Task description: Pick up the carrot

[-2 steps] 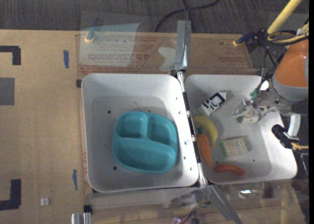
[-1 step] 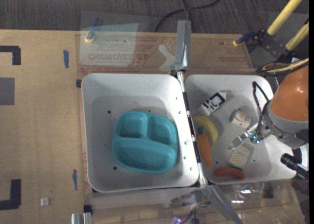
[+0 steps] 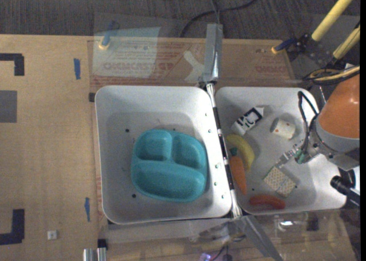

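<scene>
Wooden bench, two white bins side by side; teal tray (image 3: pixel 169 165) sits in the left bin (image 3: pixel 114 111). Carrot (image 3: pixel 238 175) lies in the right bin (image 3: pixel 320 194) against its left wall, just below the banana (image 3: pixel 242 148), long axis running near-to-far. Gripper (image 3: pixel 293 157) hovers to the carrot's right, over the checkered pad (image 3: pixel 279 181); finger state unreadable, nothing visibly held. Next move looks like a leftward reach.

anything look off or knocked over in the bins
Nothing stands out. The teal divided tray lies flat in the left bin. In the right bin, the carrot lies along the left wall beside the banana, intact. The gripper hovers above the patterned square.
</scene>
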Robot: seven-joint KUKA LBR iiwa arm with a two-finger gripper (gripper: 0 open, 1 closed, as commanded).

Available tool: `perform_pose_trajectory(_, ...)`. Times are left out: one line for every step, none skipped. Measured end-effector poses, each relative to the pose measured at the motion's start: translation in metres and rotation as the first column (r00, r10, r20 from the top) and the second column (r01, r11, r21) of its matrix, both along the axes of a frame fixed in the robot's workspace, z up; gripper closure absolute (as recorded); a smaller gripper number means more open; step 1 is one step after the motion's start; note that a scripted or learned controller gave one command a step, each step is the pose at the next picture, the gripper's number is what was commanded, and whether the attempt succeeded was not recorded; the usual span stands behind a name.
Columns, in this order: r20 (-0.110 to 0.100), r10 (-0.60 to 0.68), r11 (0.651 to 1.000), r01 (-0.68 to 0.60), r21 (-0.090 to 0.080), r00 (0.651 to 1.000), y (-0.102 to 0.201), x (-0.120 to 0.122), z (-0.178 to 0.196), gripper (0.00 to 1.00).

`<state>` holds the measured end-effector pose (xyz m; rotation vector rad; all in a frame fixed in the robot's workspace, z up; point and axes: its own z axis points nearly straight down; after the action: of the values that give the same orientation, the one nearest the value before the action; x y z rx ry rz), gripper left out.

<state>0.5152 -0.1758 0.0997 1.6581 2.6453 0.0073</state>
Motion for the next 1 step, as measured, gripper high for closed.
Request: perform_pose_trajectory(-0.019, -0.237, 0.972, 0.237, 0.007, 0.971, 0.0172, -0.0113, -0.0006, 1.00)
